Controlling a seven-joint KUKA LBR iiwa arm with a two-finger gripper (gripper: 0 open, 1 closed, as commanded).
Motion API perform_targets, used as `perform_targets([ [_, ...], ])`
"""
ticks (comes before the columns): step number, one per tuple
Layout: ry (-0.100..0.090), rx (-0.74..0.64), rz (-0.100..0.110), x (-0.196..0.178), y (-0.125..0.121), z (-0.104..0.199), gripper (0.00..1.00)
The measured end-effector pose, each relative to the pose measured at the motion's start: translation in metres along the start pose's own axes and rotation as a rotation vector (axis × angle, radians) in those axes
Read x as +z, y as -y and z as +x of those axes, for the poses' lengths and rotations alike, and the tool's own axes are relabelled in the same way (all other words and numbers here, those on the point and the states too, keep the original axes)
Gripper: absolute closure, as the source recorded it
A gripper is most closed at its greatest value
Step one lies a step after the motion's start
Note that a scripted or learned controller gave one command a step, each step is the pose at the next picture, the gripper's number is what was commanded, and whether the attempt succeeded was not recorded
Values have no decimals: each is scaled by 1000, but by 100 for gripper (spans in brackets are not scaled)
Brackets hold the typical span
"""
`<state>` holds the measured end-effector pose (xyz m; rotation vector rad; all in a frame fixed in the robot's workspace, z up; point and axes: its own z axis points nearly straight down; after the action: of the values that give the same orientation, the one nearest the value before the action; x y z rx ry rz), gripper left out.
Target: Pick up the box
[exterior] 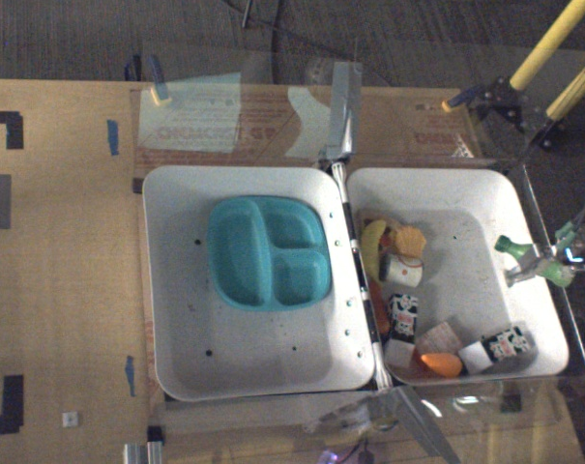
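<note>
Box (402, 316) lay upright-lengthwise in right bin (466, 196), well left of claw (548, 262) at rim; claw state indeterminate.

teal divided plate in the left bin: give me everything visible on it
The teal plate is a rounded-square tray that looks like moulded plastic, with three recessed compartments: one long one on its left side and two smaller ones on its right. It lies flat and face up on the floor of the left bin, in the upper middle, slightly rotated. Nothing sits in its compartments, and no other object touches it. It stands apart from the bin walls.
</note>
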<state>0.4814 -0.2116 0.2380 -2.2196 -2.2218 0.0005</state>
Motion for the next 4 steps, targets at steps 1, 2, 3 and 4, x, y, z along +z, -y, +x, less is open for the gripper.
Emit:
perform_targets([
  [1, -2, 110, -3, 140, -35, 3, 0],
  [2, 5, 30, -17, 147, -9, 71, 0],
  [3, 6, 19, -15, 148, -74, 17, 0],
  [4, 12, 62, -21, 146, -7, 92, 0],
])
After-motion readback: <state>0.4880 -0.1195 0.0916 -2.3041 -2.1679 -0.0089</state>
